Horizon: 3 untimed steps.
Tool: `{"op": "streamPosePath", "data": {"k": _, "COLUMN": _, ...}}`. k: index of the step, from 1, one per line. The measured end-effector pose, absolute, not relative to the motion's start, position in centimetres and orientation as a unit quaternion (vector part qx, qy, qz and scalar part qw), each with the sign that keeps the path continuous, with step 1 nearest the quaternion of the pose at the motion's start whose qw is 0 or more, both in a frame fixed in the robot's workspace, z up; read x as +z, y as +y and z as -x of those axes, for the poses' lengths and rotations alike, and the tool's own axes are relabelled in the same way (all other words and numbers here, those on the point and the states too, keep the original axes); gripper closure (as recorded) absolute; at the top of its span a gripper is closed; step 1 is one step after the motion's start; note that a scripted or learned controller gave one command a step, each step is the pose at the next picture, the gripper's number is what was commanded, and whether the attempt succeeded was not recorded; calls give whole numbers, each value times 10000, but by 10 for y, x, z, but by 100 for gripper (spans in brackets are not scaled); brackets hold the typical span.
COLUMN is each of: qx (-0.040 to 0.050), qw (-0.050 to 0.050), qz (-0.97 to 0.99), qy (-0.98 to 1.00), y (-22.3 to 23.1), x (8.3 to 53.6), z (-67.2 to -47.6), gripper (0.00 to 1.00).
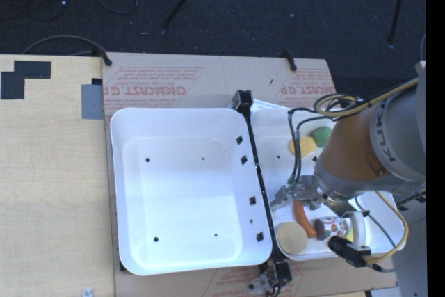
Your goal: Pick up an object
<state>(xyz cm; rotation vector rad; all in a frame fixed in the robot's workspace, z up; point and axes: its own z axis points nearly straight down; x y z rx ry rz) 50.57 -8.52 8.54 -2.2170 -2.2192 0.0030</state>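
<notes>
Down in the right bin (272, 149) we see the gripper (300, 197) lowered beneath the orange-banded arm (361, 146); whether it pinches anything we cannot tell. Just below it lies an orange carrot-shaped piece (303, 218), beside a tan disc (291, 236) and a small bottle (341, 227). Yellow (303, 145) and green (321, 135) pieces sit above. The left bin (128, 149) adjoins.

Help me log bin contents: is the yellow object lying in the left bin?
No. The yellow object lies in the right bin, next to a green one, near the arm.
</notes>
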Motion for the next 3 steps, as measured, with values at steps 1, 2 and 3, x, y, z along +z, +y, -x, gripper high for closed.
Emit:
{"op": "streamPosePath", "data": {"k": 1, "qx": 10, "qw": 13, "qz": 7101, "qy": -7041, "y": -90, "x": 98, "z": -507, "gripper": 100}}
{"op": "streamPosePath", "data": {"k": 2, "qx": -30, "qw": -10, "qz": 7048, "qy": -7094, "y": -30, "x": 193, "z": -513, "gripper": 100}}
{"op": "streamPosePath", "data": {"k": 3, "qx": 2, "qw": 26, "qz": 7045, "qy": -7097, "y": 45, "x": 187, "z": -505, "gripper": 100}}
